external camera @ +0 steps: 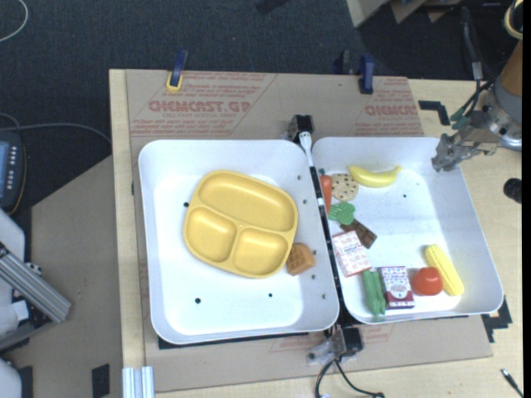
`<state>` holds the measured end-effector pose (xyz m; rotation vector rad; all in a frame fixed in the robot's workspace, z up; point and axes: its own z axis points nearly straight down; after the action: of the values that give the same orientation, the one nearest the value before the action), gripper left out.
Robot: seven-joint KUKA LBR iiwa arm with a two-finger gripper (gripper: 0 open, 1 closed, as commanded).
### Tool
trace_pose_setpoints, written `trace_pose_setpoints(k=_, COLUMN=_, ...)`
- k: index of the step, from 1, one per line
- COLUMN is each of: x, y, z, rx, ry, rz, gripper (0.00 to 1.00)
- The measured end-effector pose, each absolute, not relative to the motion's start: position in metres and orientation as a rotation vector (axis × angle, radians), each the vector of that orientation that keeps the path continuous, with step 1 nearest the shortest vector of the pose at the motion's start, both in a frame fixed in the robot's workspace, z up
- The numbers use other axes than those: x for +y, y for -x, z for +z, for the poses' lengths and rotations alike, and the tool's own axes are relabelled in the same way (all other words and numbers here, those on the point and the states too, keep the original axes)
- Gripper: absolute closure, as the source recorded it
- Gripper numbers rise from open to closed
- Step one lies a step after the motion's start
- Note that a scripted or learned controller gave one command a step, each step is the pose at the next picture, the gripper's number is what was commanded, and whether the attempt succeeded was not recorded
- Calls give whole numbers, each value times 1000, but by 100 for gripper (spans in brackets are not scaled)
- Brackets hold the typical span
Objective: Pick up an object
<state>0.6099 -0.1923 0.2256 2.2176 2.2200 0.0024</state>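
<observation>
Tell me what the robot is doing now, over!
Pincer at right bin's far right rim, holding nothing seen. Banana, corn, tomato lying in bin, untouched. Nothing blocking them, over.

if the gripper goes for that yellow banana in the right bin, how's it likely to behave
The banana looks like a small, smooth plastic toy, so probably light and rigid. Its curved, rounded body may rock or spin if nudged, and could slip between fingers. It lies apart from the cookie, so there seems room to approach.
</observation>
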Motion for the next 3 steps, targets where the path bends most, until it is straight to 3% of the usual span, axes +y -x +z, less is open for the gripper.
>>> trace_pose_setpoints(k=3, x=-42, y=-550, z=237, rx=2231, ry=-2218, rz=1, gripper=100)
